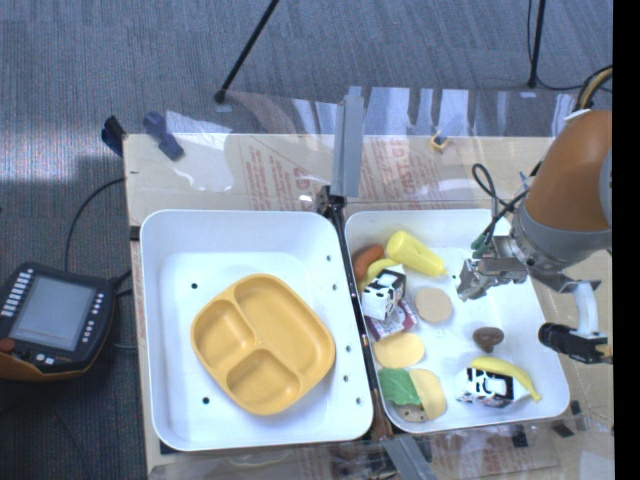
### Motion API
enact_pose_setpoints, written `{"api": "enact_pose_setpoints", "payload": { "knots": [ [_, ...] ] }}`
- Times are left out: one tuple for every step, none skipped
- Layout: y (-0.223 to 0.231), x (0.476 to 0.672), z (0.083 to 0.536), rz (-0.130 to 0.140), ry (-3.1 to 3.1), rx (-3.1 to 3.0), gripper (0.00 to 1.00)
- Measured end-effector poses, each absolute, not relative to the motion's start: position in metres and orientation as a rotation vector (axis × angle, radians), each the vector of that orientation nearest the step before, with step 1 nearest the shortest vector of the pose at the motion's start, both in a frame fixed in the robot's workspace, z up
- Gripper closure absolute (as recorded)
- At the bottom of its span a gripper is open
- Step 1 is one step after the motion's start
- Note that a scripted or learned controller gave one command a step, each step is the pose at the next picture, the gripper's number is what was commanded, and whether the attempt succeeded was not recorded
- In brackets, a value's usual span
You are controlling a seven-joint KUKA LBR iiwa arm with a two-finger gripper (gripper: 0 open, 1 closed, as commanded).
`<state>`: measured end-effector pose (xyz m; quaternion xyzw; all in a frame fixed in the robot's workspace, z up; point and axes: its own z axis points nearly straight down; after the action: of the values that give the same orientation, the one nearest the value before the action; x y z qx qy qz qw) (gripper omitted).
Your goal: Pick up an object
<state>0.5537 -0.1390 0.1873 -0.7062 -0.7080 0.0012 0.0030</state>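
In the camera view, the gripper (478, 281) is seen low over the right bin (548, 363), just right of a tan disc (434, 304); whether it is spread or pressed together cannot be told. A small brown piece (488, 338) lies just below it. The disc is judged light, stiff and flat, so its rim would best be pinched across.

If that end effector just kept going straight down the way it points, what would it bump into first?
Probably bare floor of the right bin. The end effector hangs between the tan round disc and the small brown piece, though depth is hard to judge from this slanted view.
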Motion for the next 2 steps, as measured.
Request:
{"api": "enact_pose_setpoints", "payload": {
  "knots": [
    [-0.120, 0.589, 0.103, 0.007, -2.397, -2.015, 0.00],
    [-0.152, 0.627, 0.086, 0.003, -2.436, -1.978, 0.00]
  ]
}}
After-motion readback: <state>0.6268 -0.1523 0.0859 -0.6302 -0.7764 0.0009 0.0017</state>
